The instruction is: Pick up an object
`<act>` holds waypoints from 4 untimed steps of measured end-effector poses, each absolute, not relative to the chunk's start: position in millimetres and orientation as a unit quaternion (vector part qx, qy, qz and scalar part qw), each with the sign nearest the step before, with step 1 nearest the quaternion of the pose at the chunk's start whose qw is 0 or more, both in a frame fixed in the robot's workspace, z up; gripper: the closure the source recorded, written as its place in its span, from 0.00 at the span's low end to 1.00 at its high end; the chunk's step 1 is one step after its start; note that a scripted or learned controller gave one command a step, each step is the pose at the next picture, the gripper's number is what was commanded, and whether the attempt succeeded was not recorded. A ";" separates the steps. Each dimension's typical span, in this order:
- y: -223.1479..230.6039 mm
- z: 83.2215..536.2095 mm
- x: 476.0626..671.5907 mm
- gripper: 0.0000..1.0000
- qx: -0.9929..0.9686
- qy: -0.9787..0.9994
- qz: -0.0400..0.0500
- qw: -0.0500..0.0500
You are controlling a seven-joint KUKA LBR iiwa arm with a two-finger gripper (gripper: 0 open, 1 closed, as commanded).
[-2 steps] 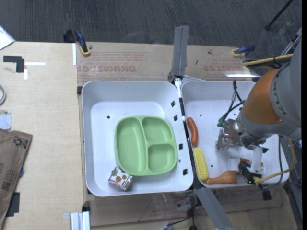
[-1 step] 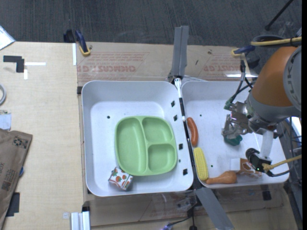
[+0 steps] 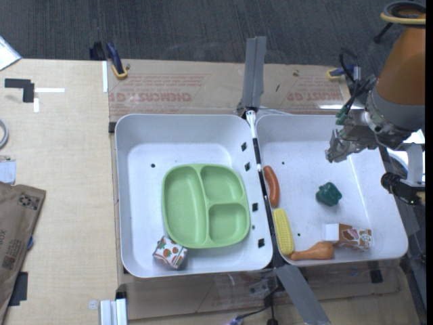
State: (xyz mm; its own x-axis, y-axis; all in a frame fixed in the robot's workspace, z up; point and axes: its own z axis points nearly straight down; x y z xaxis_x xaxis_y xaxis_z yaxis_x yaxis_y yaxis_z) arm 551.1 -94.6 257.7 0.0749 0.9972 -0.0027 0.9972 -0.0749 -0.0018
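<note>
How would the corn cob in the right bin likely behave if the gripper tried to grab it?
The corn cob looks rounded and elongated, so it would probably roll. It lies against the bin's left wall, likely leaving little finger room.

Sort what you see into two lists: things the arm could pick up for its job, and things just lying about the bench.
For the job: hand; green pepper; hot dog; corn cob; carrot; small carton; printed box; green tray.

Lying about: brown paper bag; blue-yellow clamp.

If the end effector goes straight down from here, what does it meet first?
Probably the bare white floor of the right bin. The end effector appears up-right of the green object, though depth is unclear.
</note>
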 end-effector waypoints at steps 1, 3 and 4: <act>-95.7 350.2 575.8 1.00 0.797 0.603 -0.002 0.000; -79.6 225.7 539.8 1.00 0.917 0.399 -0.003 0.000; -90.2 230.3 477.4 1.00 0.804 0.594 -0.002 -0.001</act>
